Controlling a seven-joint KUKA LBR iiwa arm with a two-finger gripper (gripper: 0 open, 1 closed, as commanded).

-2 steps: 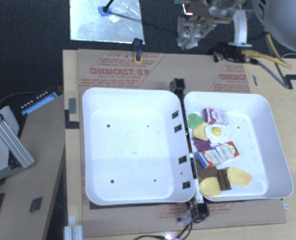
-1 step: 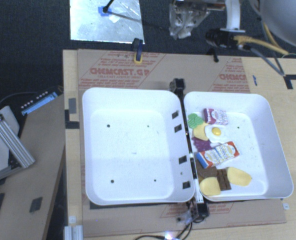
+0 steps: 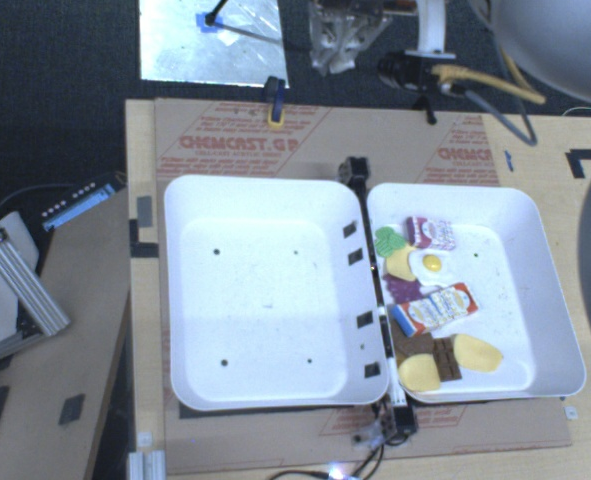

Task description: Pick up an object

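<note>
Above the bins, the end effector [image 3: 339,43] hangs (grip unclear); fried egg [image 3: 431,265] white, yellow-yolked.

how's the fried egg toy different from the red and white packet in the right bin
The fried egg is small and rounded, white with a yellow yolk; the red and white packet is bigger, rectangular and printed. The egg lies farther back in the right bin; the packet lies nearer the front, at a slant. Both lie flat.
</note>
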